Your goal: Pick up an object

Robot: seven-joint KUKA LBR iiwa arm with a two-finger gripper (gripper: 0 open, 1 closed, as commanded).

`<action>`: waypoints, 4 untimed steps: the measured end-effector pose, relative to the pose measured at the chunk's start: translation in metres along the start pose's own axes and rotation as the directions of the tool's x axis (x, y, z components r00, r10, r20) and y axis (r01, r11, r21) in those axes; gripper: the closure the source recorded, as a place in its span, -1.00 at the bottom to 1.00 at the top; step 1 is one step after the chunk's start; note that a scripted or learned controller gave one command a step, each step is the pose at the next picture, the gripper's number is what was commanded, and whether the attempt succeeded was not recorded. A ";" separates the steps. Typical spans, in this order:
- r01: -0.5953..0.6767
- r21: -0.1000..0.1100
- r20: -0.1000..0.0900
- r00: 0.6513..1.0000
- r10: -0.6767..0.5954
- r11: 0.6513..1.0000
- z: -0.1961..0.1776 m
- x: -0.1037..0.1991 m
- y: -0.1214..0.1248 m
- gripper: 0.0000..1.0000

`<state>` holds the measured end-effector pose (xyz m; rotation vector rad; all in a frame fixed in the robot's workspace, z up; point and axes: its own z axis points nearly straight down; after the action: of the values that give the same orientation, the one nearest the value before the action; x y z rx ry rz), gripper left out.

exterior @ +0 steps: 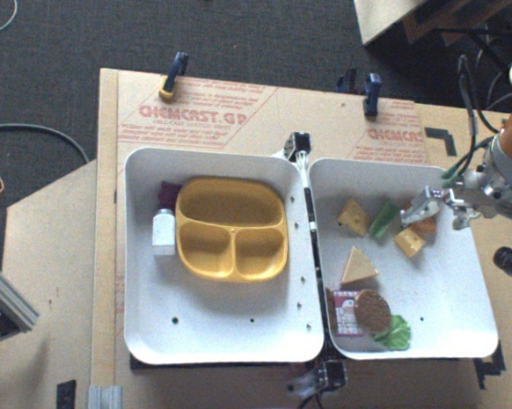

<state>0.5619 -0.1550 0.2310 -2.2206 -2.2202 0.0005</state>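
Note:
My gripper [420, 209] reaches in from the right over the upper part of the right bin [461, 295]. Just under it lie a small orange piece [425, 228] and a yellow cheese cube [409, 243]. A green strip [383, 220] sits to its left, beside a yellow cheese chunk [354, 217]. Lower down are a pale cheese wedge [359, 267], a brown round patty [374, 312], a green lettuce leaf [395, 334] and a red-and-white packet [345, 310]. Nothing shows as held.
The left bin [133, 304] holds a yellow divided plate [231, 229], a small white bottle [164, 233] and a dark purple item [170, 192]. Two clamps [172, 76] [372, 92] grip the cardboard sheet at the back. Cables hang at the upper right.

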 end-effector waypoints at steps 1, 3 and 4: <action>0.001 0.004 -0.001 1.000 -0.001 1.000 0.044 0.004 0.003 -1.00; -0.001 0.001 0.000 1.000 0.001 1.000 0.140 0.007 0.007 -1.00; -0.002 -0.004 0.002 1.000 0.002 1.000 0.127 0.006 0.008 1.00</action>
<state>0.5693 -0.1489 0.1043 -2.2254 -2.2211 -0.0017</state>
